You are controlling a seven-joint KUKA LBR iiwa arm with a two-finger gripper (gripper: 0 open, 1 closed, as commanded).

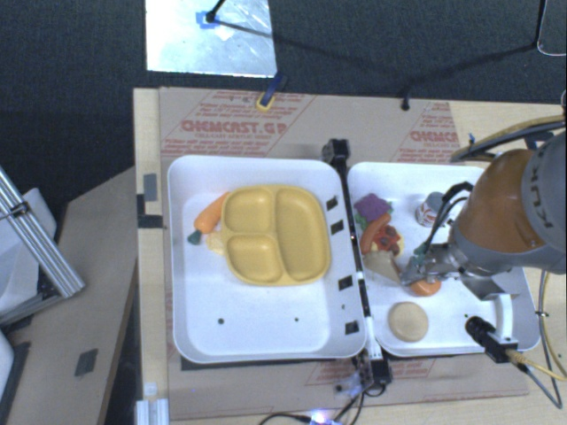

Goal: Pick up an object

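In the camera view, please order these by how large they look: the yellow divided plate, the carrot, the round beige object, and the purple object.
1. yellow divided plate, clearly largest
2. carrot and round beige object: they look alike in size, so unranked
3. purple object, smallest, though partly hidden

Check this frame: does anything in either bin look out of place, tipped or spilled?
Nothing looks spilled or damaged. The yellow divided plate sits slightly askew in the left bin, with a toy carrot lying against its left edge rather than in a compartment. In the right bin, toys are bunched beside the gripper, and a round tan piece lies apart.
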